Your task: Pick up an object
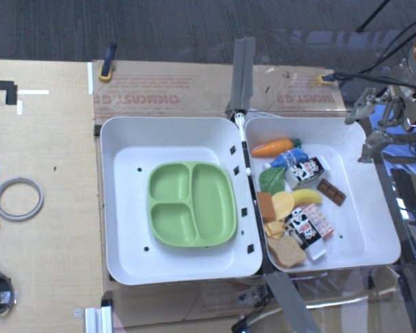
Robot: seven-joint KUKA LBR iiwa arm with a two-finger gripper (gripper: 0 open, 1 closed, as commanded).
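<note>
Currently, the arm stands at the approach stage: no object has been picked, and the gripper [376,127] sits at the upper right corner of the right bin [364,238], above its rim and well apart from the pile. Whether the tool is apart or together cannot be told from the camera view.

Candidate objects lie clustered along the left side of the right bin, next to the divider:
- a toy carrot [272,146] at the top of the cluster;
- a blue packet [289,159] and a black-and-white carton [306,171] just below it;
- a chocolate bar [331,191], lying a little apart to the right;
- a banana [306,198], a green leaf [271,180], a second milk carton [307,225] and a slice of bread [287,252] lower down.

The left bin [121,207] holds a green divided plate [192,204].

The next move calls for a traverse left and down over the pile, then a descent on one item. The chocolate bar appears the least crowded target; the tightly packed items risk a grasp that catches a neighbour.
</note>
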